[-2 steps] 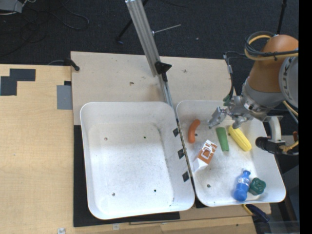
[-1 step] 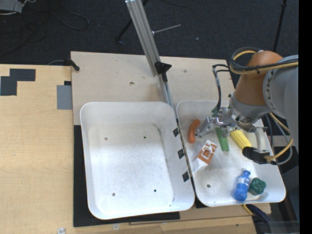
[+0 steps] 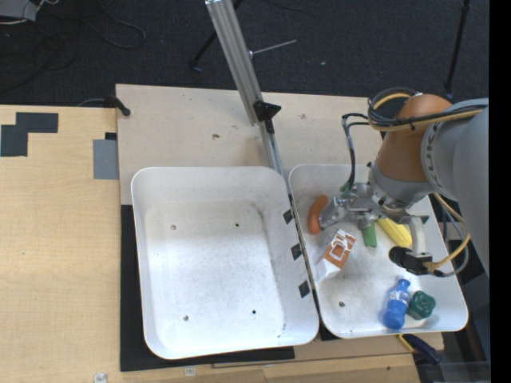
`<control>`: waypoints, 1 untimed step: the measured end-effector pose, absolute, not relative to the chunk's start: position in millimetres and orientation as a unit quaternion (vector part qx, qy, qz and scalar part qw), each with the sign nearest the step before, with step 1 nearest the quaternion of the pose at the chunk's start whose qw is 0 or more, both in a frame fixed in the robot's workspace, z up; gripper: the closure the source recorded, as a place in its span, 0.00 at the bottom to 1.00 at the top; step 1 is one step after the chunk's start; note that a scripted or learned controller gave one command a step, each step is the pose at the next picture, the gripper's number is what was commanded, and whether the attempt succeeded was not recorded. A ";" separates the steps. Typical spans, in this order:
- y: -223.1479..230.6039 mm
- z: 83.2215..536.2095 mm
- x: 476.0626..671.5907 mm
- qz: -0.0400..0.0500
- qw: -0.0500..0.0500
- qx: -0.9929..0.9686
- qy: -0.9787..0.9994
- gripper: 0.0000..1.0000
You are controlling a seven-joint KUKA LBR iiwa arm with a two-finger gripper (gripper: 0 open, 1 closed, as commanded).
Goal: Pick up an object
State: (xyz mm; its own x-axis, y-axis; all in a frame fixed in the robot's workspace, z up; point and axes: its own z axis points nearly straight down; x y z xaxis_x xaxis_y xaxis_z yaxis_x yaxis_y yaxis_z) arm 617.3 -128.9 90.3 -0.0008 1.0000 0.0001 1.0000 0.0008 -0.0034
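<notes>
End effector (image 3: 345, 207) hovers low in the right white bin (image 3: 451, 313), can't tell its state. Small orange plastic carrot-shaped toy (image 3: 317, 214) just beside it looks light, stiff, slick; I'd pinch mid-body.

L bin (image 3: 160, 183) open; R bin (image 3: 447, 319) crowded w/ objects, arm (image 3: 447, 146) overhead.

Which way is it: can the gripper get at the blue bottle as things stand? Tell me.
Probably yes. The blue bottle lies uncovered near the right bin's front edge, with only a green object touching its side. The gripper hangs over the same bin.
</notes>
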 end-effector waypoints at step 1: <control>-129.6 101.0 617.1 0.001 0.002 -0.708 -0.706 1.00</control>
